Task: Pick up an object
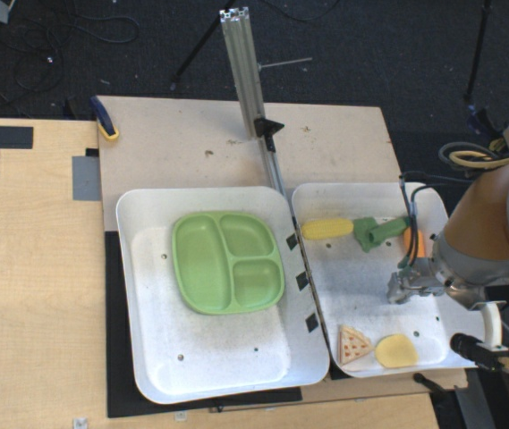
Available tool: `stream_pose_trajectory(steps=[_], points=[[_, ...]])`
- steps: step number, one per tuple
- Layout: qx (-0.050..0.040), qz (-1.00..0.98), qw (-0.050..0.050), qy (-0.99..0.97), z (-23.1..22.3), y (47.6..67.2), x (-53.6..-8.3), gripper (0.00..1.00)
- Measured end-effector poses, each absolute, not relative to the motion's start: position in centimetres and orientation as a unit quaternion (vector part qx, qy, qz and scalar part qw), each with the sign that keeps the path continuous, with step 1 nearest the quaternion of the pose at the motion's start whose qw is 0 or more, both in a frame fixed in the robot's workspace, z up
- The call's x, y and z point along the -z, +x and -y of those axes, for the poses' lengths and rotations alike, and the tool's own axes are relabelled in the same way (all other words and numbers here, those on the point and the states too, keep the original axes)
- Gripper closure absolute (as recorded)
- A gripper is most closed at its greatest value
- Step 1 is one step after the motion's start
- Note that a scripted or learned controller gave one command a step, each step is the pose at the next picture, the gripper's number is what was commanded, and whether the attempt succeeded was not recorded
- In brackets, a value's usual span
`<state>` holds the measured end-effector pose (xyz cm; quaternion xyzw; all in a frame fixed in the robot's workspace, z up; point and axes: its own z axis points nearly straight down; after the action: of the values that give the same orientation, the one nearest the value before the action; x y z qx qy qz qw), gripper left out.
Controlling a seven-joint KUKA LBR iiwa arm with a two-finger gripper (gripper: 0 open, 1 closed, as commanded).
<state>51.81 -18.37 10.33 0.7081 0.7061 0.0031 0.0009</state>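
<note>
Now gripper (pixel 403 290) low in right bin (pixel 361 365)

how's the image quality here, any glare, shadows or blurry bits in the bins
Camera view: lighting is even and soft, with no strong glare on the left bin or the right bin; the green plate casts only a faint shadow; the pincer looks slightly soft and its fingers are hard to make out; the corn and pizza slice are small but legible.
</note>
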Motion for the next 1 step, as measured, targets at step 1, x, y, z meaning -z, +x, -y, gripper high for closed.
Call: stream_pose_trajectory(steps=[1], points=[[-0.0003, -0.707, 0.001, 0.707, 18.43, 51.3, -14.7, 1.0]])
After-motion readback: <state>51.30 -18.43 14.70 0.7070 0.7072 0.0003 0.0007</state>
